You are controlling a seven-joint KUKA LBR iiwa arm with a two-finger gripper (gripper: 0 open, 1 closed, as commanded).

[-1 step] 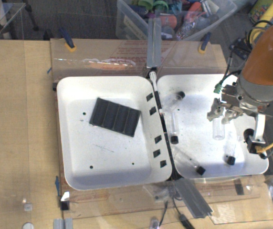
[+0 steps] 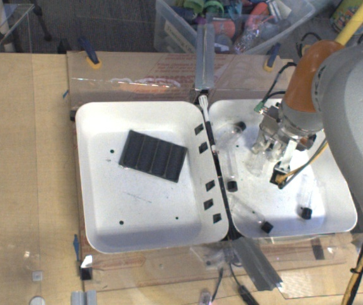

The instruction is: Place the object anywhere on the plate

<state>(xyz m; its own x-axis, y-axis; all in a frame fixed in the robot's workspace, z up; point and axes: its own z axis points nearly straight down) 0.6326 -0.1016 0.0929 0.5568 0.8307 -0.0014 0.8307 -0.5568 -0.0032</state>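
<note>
We judge this to be the pick-up step, not yet the carry: the end effector [image 2: 271,152] hangs low over the right bin [image 2: 334,215], while the dark ribbed rectangular plate [image 2: 153,155] lies flat and slightly askew in the left bin [image 2: 92,189], well apart from the arm and bare on top. What the object is we cannot say with confidence; beneath and just left of the end effector we make out something pale and see-through on the white floor [image 2: 252,165], too faint against the bin to name, and there are small dark bits nearer the front of the right bin, one at the front right [image 2: 306,213] and one near the front edge [image 2: 265,226]. As for the end effector itself, its fingers point downward and seem to stand a little apart, but we cannot tell how wide they are or whether anything sits between them; we see nothing clearly gripped. In our view the next move calls for a sure closure on the object, a lift clear of the bin floor, then a crossing leftward over the divider [image 2: 212,164] between the bins, and a release above the dark plate. The risk we see is a miss on a thing so hard to pick out.
</note>
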